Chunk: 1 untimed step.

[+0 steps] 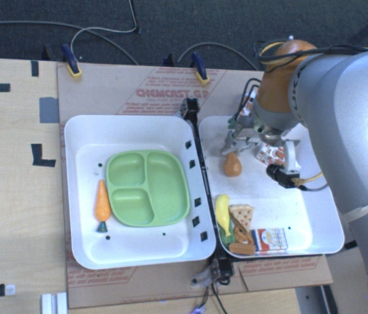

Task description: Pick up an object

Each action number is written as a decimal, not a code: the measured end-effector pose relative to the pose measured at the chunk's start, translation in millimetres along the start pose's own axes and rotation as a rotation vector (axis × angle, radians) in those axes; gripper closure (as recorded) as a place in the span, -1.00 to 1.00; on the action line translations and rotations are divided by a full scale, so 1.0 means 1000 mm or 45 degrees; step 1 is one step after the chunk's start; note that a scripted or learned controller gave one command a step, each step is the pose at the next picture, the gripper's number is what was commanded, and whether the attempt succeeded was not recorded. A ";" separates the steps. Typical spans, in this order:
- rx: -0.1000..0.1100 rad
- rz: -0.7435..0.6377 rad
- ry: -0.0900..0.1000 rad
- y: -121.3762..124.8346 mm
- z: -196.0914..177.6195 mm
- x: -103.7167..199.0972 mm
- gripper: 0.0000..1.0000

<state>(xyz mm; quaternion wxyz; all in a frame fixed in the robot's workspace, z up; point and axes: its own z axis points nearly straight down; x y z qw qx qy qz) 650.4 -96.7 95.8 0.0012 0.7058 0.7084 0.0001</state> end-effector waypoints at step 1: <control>0.003 0.002 0.003 -0.059 -0.089 0.046 1.00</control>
